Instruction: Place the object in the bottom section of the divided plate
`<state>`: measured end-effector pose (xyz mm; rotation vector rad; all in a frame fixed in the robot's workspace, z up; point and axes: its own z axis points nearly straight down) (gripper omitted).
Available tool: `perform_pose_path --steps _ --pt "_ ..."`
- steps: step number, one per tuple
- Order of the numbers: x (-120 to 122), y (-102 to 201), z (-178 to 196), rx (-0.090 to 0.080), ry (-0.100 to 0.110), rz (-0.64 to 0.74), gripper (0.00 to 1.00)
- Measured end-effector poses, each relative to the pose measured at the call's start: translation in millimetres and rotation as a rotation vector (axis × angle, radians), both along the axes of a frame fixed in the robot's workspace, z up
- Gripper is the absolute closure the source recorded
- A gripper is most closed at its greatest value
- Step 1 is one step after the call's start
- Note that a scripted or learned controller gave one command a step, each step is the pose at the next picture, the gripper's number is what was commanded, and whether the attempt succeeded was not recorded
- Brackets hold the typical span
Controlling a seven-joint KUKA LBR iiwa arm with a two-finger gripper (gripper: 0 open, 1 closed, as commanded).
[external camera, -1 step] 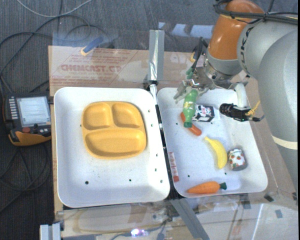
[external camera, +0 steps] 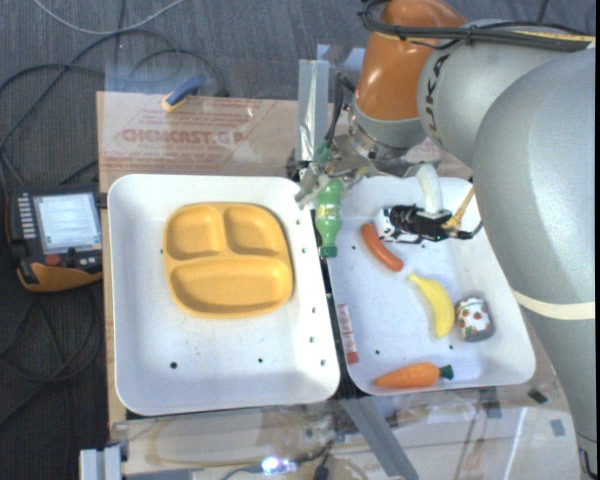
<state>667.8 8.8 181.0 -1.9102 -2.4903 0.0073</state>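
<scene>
Bench point(external camera: 180, 133) carrying two white bins. Claw point(external camera: 325, 180) hanging over their shared rim, fingers closing on a green toy bottle point(external camera: 328, 218). Yellow divided plate point(external camera: 228, 258) sitting in left bin point(external camera: 150, 368).

A robotics lab: loose cables point(external camera: 80, 28) on grey carpet point(external camera: 40, 88), a handheld control pendant point(external camera: 55, 228) beside the bench.

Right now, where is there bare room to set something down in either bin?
The yellow divided plate is bare, and so is the left bin floor below it. The right bin is crowded: sausage, banana, carrot.
</scene>
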Motion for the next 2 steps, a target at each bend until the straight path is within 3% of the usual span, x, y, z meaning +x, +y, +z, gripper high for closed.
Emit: perform_pose_path --steps 1,2 --pt "-85.6 80.0 -0.2 0.002 0.002 0.098 1.0" --pt "-85.4 79.2 -0.2 0.001 0.002 0.097 0.0"
